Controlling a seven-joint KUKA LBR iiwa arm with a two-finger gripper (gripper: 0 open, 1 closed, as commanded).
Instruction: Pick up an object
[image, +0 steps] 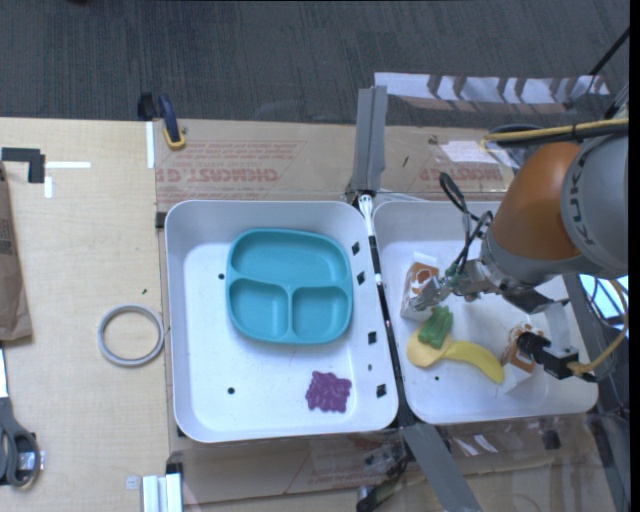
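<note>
Lying close together near the middle of the right bin (440, 235), all within easy reach: a small white-and-brown packet (420, 283), a lumpy green piece (436, 326) and a smooth, curved yellow banana (458, 357), the likeliest picks. Poised low at the packet's edge, the gripper (437, 291), clenched or released impossible to tell from above. Set well apart in the left bin (200, 330): a glossy teal divided plate (290, 287) and a knobbly purple grape cluster (328, 391).

arm (590, 205): grey, reaches in from the right, angled down and leftward
band (535, 205): orange, above the wrist
gripper (432, 292): low, pointing left
</note>
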